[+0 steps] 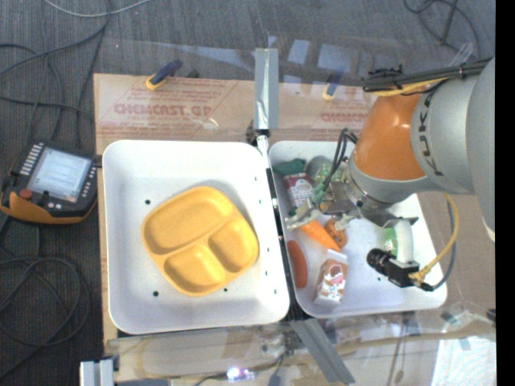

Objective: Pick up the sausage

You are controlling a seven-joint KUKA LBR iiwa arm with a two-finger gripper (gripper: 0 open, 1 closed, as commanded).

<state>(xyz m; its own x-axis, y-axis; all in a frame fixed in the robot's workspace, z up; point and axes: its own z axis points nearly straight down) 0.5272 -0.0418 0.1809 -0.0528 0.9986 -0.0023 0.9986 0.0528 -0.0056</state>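
The smooth reddish-brown toy sausage (pixel 298 263) is lying below and left of the jaws (pixel 322 207), whose state cannot be told. Being likely light and slippery, it is best gripped mid-length.

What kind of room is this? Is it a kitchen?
Probably a robot lab, not a kitchen: a grey-and-orange robot arm reaches over two white bins, a control pendant lies on the floor, and the food looks like toys.

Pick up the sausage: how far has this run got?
Done: the arm is over the right bin. In hand: nothing visibly; the gripper sits among the toys near the carrot. Left: the whole pick, since the sausage lies on the bin floor by the left wall.
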